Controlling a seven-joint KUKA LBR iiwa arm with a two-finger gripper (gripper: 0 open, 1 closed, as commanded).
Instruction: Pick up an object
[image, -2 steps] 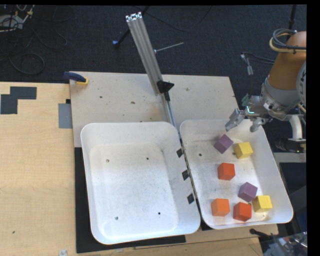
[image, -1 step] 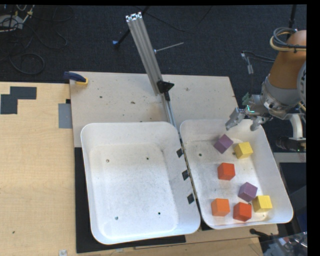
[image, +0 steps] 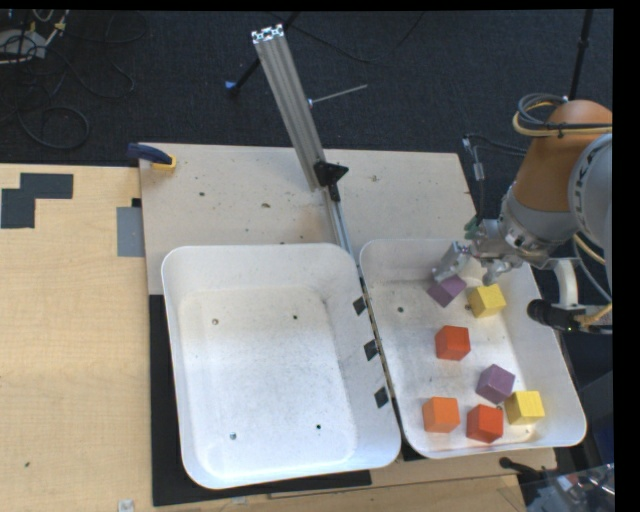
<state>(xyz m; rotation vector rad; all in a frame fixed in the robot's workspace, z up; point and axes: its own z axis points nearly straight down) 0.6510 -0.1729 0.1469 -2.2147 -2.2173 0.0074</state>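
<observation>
Camera view: pincer (image: 470, 262) spread over purple cube (image: 446, 290) (nothing gripped) near right bin (image: 400, 340) far rim.

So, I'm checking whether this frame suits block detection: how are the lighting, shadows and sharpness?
Camera view: lighting is even, with no strong glare on the white bins; the blocks cast only short, soft shadows, as under the red block; block edges are fairly sharp, while the gripper over the purple block looks slightly soft, so its fingers are hard to read; the floor behind is dark.
</observation>
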